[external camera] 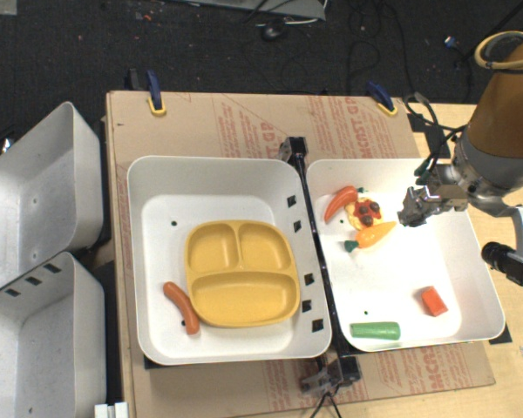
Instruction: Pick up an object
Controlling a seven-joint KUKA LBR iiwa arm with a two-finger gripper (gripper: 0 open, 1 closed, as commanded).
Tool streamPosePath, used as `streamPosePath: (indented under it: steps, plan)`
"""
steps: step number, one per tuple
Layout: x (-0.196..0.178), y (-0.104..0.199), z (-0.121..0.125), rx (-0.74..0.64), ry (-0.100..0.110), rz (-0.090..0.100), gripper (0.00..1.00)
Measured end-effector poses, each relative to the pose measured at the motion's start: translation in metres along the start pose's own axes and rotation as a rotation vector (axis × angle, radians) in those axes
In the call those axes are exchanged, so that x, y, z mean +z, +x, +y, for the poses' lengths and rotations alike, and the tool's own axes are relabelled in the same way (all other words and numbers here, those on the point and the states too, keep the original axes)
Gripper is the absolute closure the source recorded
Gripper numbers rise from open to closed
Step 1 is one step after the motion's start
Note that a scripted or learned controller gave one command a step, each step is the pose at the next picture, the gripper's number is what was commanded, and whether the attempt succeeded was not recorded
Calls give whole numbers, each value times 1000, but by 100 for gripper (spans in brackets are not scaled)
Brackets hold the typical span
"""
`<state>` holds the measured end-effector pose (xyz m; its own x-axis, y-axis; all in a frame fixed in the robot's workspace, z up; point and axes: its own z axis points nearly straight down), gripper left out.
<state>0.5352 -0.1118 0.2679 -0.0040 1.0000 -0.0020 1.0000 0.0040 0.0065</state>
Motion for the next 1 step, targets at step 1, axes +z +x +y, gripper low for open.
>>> streamPosePath:
  steps: [1]
  plan:
    - [10, 39, 28, -2, 4, 1, 100]
